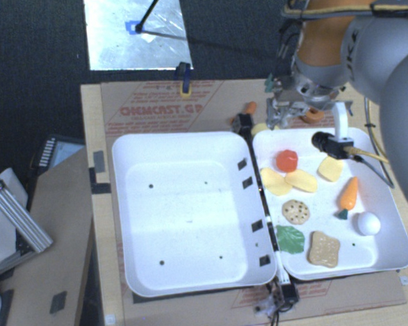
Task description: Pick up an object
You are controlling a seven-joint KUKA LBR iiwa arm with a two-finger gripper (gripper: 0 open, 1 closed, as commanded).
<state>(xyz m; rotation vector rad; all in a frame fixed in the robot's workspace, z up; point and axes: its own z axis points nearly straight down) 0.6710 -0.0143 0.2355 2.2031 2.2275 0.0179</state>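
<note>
A shiny metal sheet lies on the dark floor beyond the bench (a printed cardboard sheet covers it), and an aluminium rail slants at far left.

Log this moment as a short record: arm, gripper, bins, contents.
arm: reaches in from the right, over the right bin's far edge
gripper: at that bin's far left corner; finger state unclear
left bin: bare white floor
right bin contents: tomato, carrot, egg, cookie, cracker, green leaf
</note>
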